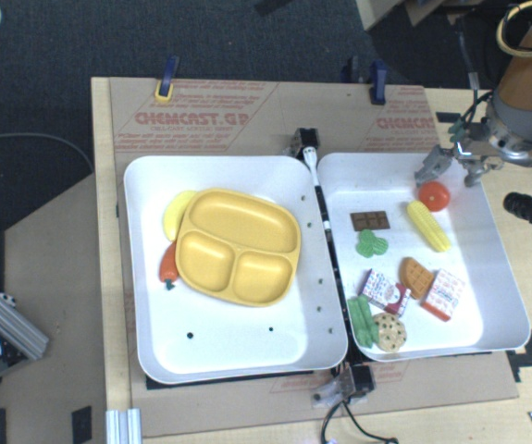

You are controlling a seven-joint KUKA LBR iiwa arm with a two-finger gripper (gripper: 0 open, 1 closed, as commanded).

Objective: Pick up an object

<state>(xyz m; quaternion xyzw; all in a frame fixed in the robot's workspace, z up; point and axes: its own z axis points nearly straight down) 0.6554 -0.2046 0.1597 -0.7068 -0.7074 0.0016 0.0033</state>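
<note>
The pincer (451, 163) hangs wide and empty over the right bin's (497, 239) far edge, just above the red tomato (434, 195). Risk: the round tomato may roll away, or a finger may catch the neighbouring corn cob (428, 226).

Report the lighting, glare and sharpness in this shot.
Camera view: even overhead light, soft shadows under the yellow tray; mild glare on the white bins' rims; toys in the right bin fairly sharp; the gripper near the tomato is slightly blurred.
</note>
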